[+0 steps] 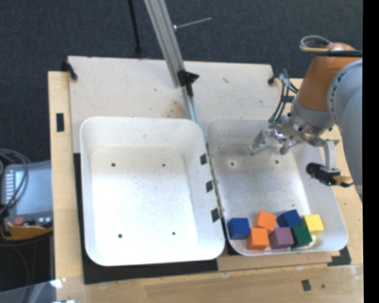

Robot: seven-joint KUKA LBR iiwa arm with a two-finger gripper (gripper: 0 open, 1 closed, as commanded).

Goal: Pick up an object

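While unreadable as open or shut, fingers — well apart from near-edge blocks — right bin

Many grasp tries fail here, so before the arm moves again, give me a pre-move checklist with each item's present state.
1. Targets present: ok. Coloured blocks sit clustered at the near end of the right bin.
2. Gripper positioned over the targets: not ok. It hangs over the bin's far end, well apart from the cluster.
3. Gripper free of any load: ok. No block shows at it.
4. Finger opening: cannot tell.
5. Blocks spaced for a clean grasp: not ok. They are packed tightly together, so a single one may be hard to isolate.
6. Path along the bin floor: ok. Nothing lies between.
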